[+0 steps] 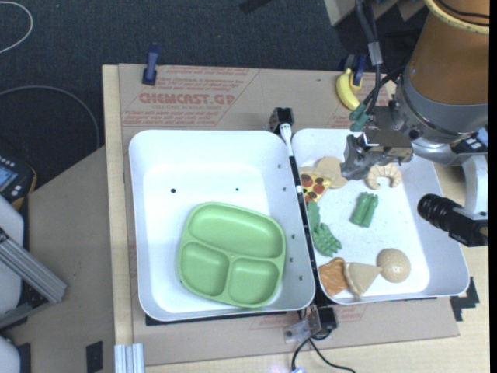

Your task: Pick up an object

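Toys lie in the right bin (pixel 435 282): nearest, a bread roll (pixel 394 264), then a green pickle (pixel 363 209), both seemingly light, stiff plastic. Best hold: the pickle's 2 long sides. Farther back, the gripper (pixel 356 165) hovers low; its opening I cannot tell.

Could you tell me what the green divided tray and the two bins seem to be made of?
Green divided tray: probably moulded plastic, matte, with soft rounded compartment edges. Left bin and right bin: likely thin formed plastic, smooth white with slight sheen.
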Robot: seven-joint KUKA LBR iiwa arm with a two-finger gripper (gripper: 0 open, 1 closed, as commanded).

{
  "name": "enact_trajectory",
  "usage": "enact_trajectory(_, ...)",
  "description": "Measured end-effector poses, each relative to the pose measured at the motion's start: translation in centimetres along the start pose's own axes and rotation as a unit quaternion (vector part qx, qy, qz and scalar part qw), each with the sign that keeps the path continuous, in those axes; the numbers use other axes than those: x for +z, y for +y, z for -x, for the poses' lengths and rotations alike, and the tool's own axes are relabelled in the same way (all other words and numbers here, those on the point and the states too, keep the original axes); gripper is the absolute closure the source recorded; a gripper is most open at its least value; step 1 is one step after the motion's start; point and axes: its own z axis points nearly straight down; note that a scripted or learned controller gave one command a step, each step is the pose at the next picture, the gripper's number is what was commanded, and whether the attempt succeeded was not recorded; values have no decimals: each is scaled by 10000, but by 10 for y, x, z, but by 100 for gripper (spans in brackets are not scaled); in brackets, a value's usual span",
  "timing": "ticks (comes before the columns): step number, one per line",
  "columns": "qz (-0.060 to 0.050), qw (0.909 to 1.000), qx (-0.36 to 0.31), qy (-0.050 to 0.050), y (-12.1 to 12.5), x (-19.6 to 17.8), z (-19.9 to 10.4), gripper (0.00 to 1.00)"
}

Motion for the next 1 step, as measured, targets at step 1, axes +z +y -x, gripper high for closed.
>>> enact_trajectory(1, -77, 10000, 17, -11, -2, 92, -33, 100)
